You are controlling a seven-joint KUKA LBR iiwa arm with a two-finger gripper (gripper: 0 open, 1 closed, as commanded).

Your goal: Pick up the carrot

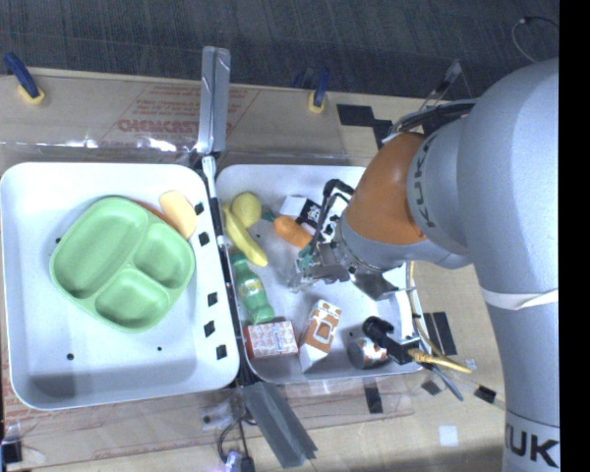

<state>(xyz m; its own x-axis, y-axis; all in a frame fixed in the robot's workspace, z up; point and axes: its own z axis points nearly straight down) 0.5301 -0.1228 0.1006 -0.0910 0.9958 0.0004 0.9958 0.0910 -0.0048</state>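
Note:
The carrot [292, 230] is a short orange piece lying in the right bin [275, 177], near its upper middle, just right of the banana [246, 240]. My gripper [313, 260] hangs low over the bin's centre, a little below and to the right of the carrot. The carrot lies beside the gripper's tip, apart from it. The grey arm with its orange band [391, 203] reaches in from the right and covers the bin's right part.
A lemon [245, 206], green bottle [252, 291], red box [270, 338], orange carton [321, 328] and a dark can [370, 346] crowd the right bin. The left bin [39, 362] holds a green divided plate [123, 262] and a yellow-orange item [177, 210].

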